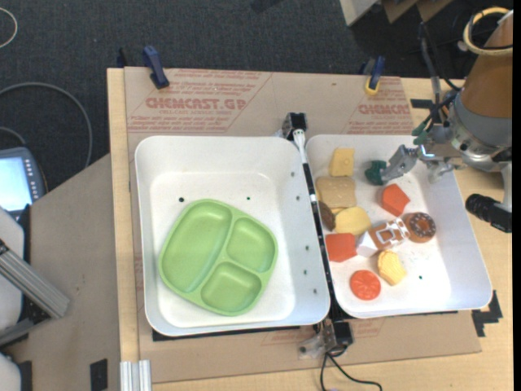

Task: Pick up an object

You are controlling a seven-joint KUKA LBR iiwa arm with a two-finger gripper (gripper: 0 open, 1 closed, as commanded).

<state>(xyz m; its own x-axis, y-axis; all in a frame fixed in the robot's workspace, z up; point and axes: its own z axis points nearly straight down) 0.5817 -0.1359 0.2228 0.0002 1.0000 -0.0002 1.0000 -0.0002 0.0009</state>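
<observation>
The right bin (456, 296) holds several toy foods: a yellow cube (343, 161), a small dark green piece (375, 170), a tan bread slice (336, 191), an orange-red block (395, 199), a chocolate doughnut (421, 226), a red block (341, 247) and an orange round piece (365, 284). My gripper (417, 164) hangs over the bin's far right part, just right of the dark green piece and above the orange-red block. Its fingers look spread, and I see nothing between them.
The left bin (155, 161) holds a green divided plate (218, 256). Between the bins runs a ridge with a black clip (295, 124) at its far end. A yellow piece (391, 267) and a small white-and-red item (389, 235) lie near the doughnut.
</observation>
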